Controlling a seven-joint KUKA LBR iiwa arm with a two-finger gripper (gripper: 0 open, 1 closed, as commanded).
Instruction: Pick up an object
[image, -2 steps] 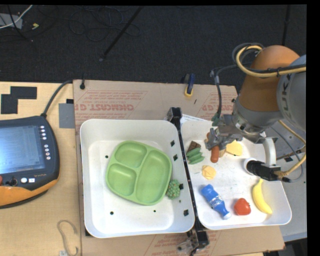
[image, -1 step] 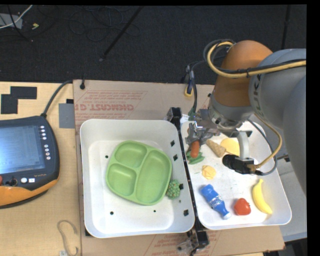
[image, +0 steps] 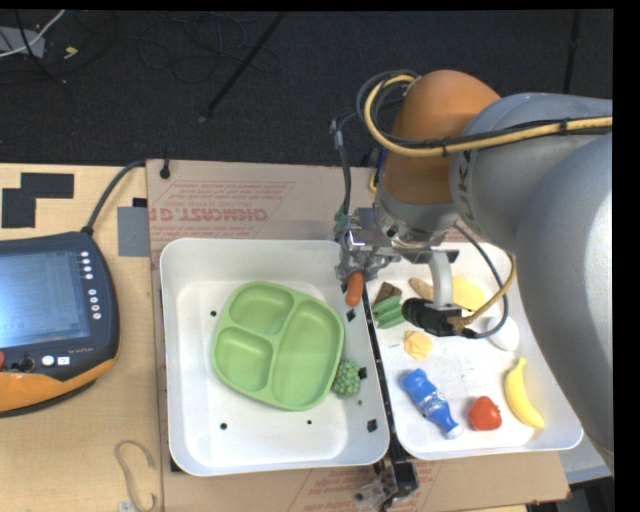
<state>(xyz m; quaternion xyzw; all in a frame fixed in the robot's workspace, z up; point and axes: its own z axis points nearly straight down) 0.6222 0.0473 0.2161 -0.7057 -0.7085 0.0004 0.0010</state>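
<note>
Mirrored red print on the cardboard (image: 225, 212) is unreadable. The gripper (image: 353, 272) pinches an orange carrot (image: 354, 290) over the bins' shared rim (image: 368, 340), beside the green plate (image: 277, 343).

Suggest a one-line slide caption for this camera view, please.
Gripper holding a small orange carrot above the divide between the two bins, green divided plate at left.

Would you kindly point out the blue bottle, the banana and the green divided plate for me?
blue bottle (image: 428, 401): camera view, middle of its body.
banana (image: 523, 393): camera view, middle of its curve.
green divided plate (image: 302, 349): camera view, its large right compartment.
</note>
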